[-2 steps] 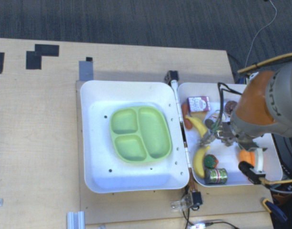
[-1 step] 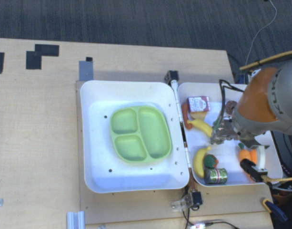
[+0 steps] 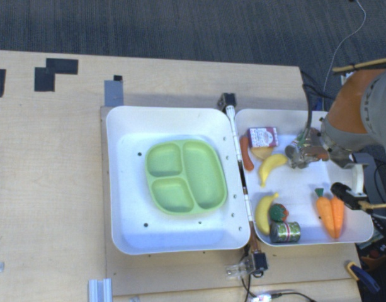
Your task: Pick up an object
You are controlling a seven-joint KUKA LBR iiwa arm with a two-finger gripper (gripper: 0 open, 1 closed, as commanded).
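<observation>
A wooden counter (image 3: 48,168) carries two shallow white bins side by side. The left bin (image 3: 126,225) holds a green tray (image 3: 186,176) with three compartments, set near its middle and slightly turned. The right bin (image 3: 363,231) holds the small objects. At its upper left, a purple box (image 3: 263,135) stands beside a red sausage (image 3: 246,153) that runs along the left wall. Just below the box lies a banana (image 3: 271,165), curving down to the left. Lower down by the left wall is a second banana (image 3: 264,211), with a small green and red piece (image 3: 279,212) touching its right side, and a green can (image 3: 285,232) on its side just beneath them, near the front wall. Two carrots (image 3: 332,215) lie together toward the right of the bin, their green tops pointing up, well apart from the can. The arm (image 3: 363,112) reaches in from the right, its orange band above the grey wrist. The gripper (image 3: 301,154) hangs over the upper middle of the right bin, just right of the upper banana's tip and above a bare patch of bin floor. Nothing shows between the jaws; whether they are spread or pressed together cannot be told from this angle.
</observation>
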